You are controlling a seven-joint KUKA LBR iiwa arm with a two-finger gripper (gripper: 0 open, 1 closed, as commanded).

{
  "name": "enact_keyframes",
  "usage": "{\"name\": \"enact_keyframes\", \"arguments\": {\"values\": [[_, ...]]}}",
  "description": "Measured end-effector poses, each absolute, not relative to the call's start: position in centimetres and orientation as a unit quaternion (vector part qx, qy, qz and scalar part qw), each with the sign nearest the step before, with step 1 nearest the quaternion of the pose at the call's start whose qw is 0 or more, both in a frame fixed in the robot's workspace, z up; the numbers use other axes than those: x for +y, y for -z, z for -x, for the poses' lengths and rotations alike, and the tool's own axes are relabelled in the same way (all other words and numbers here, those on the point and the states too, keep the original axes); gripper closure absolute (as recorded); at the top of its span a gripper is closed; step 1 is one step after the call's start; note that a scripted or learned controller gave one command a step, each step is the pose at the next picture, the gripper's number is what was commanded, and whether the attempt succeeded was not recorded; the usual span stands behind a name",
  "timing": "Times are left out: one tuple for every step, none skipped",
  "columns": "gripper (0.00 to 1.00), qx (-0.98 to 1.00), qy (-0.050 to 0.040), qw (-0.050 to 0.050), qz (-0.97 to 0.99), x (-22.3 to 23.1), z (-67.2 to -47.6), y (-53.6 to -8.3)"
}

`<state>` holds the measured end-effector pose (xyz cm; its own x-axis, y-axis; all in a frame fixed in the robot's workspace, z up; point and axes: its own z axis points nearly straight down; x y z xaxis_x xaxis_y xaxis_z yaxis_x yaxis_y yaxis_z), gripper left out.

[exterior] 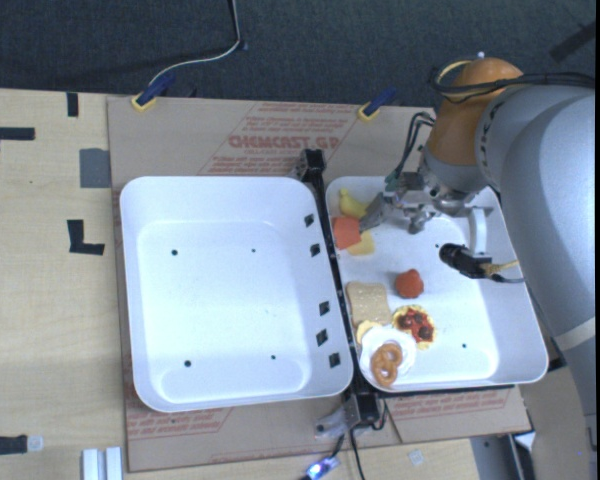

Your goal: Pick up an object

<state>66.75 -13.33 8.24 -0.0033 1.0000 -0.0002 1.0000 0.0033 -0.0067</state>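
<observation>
My gripper [372, 218] reaches into the far left part of the right bin [490, 358]. Its tip hangs just right of an orange-red round piece [346, 232] and a yellow piece [351, 204]. A small yellow bit [362, 245] lies under the tip. Nearer the front lie a red tomato-like ball [409, 283], a beige bread slice [368, 301], a small pizza piece [415, 324] and a pretzel on a white disc [386, 360]. I see nothing held by the gripper.
The left bin [220, 288] lies beside the right one, with a black clip strip [325, 278] along the shared wall. A cardboard sheet [270, 138] lies under both bins. The grey arm [540, 168] covers the right bin's far right side.
</observation>
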Motion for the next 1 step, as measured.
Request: {"name": "enact_keyframes", "arguments": {"values": [[0.0,-0.708,-0.0024,0.002,0.706,-13.33,-66.75,-8.24]]}}
